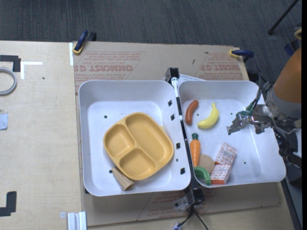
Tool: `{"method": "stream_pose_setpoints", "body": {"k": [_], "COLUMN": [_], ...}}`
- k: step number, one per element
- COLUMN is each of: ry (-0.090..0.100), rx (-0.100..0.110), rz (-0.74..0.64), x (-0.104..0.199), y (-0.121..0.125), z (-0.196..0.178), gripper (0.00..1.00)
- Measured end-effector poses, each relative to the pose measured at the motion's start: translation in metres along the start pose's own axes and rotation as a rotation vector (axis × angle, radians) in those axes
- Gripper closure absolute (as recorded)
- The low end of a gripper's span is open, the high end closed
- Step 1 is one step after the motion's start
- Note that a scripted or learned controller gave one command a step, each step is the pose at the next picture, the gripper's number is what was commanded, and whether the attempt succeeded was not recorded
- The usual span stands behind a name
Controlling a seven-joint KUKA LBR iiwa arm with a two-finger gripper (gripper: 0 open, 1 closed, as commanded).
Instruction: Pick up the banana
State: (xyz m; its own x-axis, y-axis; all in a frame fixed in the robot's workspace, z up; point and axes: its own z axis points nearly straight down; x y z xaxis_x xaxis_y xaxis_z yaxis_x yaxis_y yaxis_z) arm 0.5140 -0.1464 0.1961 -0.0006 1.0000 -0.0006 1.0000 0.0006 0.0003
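The yellow banana (209,117) lies in the upper middle of the right bin (268,169), its curve bowed toward the right. My gripper (238,125) hovers to the banana's right, over the bin's right half, about a banana's length away. Nothing sits between its fingers. The arm with its orange band (293,78) comes in from the right edge.
A red sausage (191,111) lies just left of the banana. Below are a carrot (195,149), a tan round item (206,162), a green piece (202,175) and two red-and-white cartons (222,163). The left bin (91,143) holds a yellow divided plate (138,145) and a brown block (122,179).
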Motion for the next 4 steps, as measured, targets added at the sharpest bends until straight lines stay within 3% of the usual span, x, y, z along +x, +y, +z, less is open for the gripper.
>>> {"method": "stream_pose_setpoints", "body": {"k": [1,2,3,4], "ry": [0.000,0.001,-0.001,0.000], "rx": [0.000,0.001,-0.001,0.000], "rz": [0.053,-0.180,-0.178,-0.292], "x": [0.029,0.049,0.048,0.086], "y": [0.097,0.113,0.113,0.068], "z": [0.037,0.104,0.093,0.004], "gripper": [0.00,0.00,1.00,1.00]}}
